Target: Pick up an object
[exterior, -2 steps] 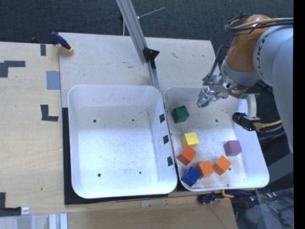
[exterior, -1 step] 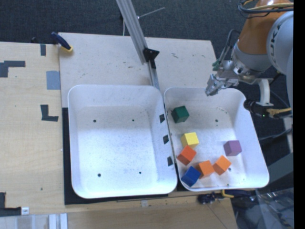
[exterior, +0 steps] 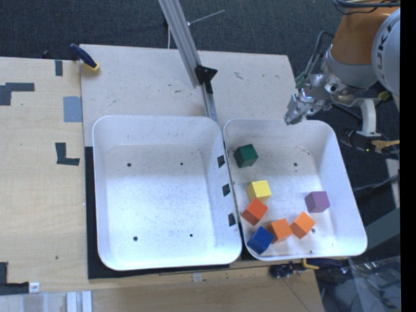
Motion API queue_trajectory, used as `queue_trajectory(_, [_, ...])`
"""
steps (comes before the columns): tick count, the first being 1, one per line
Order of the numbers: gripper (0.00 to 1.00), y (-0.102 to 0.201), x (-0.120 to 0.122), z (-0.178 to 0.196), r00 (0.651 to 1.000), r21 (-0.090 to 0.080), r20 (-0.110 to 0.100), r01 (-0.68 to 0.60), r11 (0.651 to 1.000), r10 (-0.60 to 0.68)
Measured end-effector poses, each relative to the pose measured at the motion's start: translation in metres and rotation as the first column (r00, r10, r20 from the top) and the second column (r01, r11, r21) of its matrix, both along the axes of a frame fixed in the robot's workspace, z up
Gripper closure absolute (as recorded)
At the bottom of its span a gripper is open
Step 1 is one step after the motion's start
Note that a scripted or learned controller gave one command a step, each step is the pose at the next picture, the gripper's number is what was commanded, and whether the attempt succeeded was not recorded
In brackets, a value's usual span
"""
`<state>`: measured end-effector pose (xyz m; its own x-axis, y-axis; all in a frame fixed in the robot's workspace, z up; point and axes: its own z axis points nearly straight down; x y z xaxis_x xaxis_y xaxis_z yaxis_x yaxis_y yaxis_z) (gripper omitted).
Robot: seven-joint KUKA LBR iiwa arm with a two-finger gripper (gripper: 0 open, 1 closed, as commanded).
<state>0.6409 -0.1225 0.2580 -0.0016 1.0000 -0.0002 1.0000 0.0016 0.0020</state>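
The right bin (exterior: 338,155) holds several small cubes: a green one (exterior: 246,155) near its far left, a yellow one (exterior: 260,189), a purple one (exterior: 316,201), three orange ones (exterior: 255,210) (exterior: 280,229) (exterior: 303,224) and a blue one (exterior: 260,239) near the front. My gripper (exterior: 296,114) hangs over the far rim of this bin, toward its right, well away from every cube. Nothing shows between its fingertips.
The left bin (exterior: 104,174) sits beside the right one, sharing a middle wall. A slanted metal rail (exterior: 185,41) crosses the bench behind the bins. Cables (exterior: 364,142) trail off the bench at the right.
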Motion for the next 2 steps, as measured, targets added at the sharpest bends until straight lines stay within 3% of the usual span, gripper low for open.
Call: queue_trajectory(2, [1.00, 0.101, -0.021, -0.005, 1.000, 0.002, -0.004, -0.004, 1.000, 0.004])
